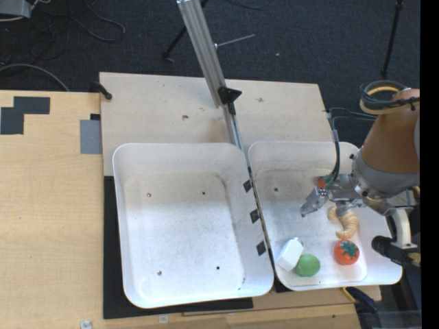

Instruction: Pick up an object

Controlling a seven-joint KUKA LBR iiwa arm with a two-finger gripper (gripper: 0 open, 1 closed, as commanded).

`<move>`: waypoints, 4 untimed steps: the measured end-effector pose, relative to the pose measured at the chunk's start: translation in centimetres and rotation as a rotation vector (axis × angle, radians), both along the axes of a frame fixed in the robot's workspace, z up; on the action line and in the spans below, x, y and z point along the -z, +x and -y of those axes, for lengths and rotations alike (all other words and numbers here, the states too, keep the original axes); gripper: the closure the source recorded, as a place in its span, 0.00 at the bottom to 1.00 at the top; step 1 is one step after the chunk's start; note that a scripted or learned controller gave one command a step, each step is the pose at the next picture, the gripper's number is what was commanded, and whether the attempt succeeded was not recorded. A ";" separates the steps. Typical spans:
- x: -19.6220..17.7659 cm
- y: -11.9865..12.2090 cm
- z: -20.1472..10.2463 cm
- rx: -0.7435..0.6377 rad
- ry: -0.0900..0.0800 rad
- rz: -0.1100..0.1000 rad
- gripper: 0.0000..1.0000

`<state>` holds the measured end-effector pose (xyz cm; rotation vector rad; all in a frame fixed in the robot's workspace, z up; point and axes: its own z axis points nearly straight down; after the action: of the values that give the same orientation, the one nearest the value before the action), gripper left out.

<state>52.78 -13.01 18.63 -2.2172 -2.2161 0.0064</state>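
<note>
Green ball (pixel 307 265) by white block (pixel 290 253), well below fingers (pixel 312 203).

A robotics lab work cell, seen from above.

Two shallow white bins, a left bin (pixel 130 184) and a right bin (pixel 295 157), sit side by side on a scuffed pale board (pixel 164 108) at the centre of the frame, a test setup rather than furniture. A grey industrial arm with an orange band (pixel 391 142) reaches in from the right. An aluminium mounting rail (pixel 206 50) rises from the upper middle. Loose black cables (pixel 62 19) trail over dark carpet along the top, and a light wooden bench top (pixel 48 218) fills the left.
</note>
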 end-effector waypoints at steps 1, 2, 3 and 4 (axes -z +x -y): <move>4.5 0.2 0.3 0.001 0.000 0.000 0.00; 9.5 0.3 0.2 0.001 -0.002 0.007 0.00; 8.4 0.2 0.4 0.007 0.000 0.006 1.00; 4.2 0.2 0.5 0.002 -0.002 0.008 1.00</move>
<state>53.00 -13.51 14.45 -2.2239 -2.2192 -0.0007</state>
